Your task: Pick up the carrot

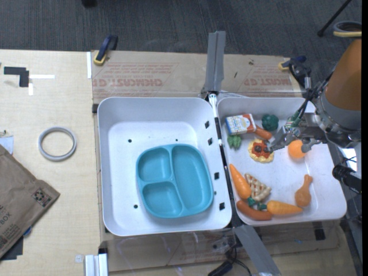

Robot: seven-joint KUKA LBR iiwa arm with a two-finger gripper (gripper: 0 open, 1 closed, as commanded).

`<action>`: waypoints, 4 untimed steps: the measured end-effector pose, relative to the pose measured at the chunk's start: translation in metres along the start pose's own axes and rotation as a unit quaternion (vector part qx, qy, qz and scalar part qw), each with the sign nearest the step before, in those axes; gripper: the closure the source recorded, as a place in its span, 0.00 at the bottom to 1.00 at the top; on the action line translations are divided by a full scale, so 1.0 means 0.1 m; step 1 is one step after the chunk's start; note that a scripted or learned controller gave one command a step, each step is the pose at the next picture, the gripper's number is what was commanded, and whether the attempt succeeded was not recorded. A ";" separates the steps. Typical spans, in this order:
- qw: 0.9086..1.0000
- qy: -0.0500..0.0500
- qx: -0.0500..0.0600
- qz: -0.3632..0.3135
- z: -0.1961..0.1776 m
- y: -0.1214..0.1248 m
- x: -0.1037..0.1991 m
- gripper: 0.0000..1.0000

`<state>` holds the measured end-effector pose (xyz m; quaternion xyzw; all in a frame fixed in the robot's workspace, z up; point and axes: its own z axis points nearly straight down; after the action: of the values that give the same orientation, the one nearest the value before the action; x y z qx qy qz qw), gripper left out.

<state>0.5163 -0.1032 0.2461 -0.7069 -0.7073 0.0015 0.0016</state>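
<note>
1. Arm [345, 91] comes in from the right, over the right bin [336, 209]. Gripper [280, 141] sits low in the bin's upper middle, right at the pizza slice [260, 151].
2. Jaws: can't tell if open or closed, too dark and small to resolve. Nothing visibly between them.
3. Carrot [284, 208] lies flat along the right bin's front edge, pointing right, well apart from the gripper. It touches the hot dog [253, 211] on its left; the waffle [258, 187] is just behind it.
4. A second carrot-like orange piece [239, 180] lies near the bin's left wall, tilted.
5. Other items in the right bin: drumstick [304, 191] right of the carrot, orange ball [296, 148] just right of the gripper, milk carton [240, 123], green veg [269, 121] at the back, small green piece [234, 141] by the left wall.
6. Left bin [115, 171] holds a blue divided plate [174, 180].
7. On the table [46, 96], left: tape roll [57, 143], brown box [20, 197] corner.
</note>
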 end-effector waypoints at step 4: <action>0.997 0.000 -0.002 0.081 1.44 0.71 -1.08 1.00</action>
<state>0.5872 -0.2113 0.1013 -0.7620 -0.6476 0.0002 0.0001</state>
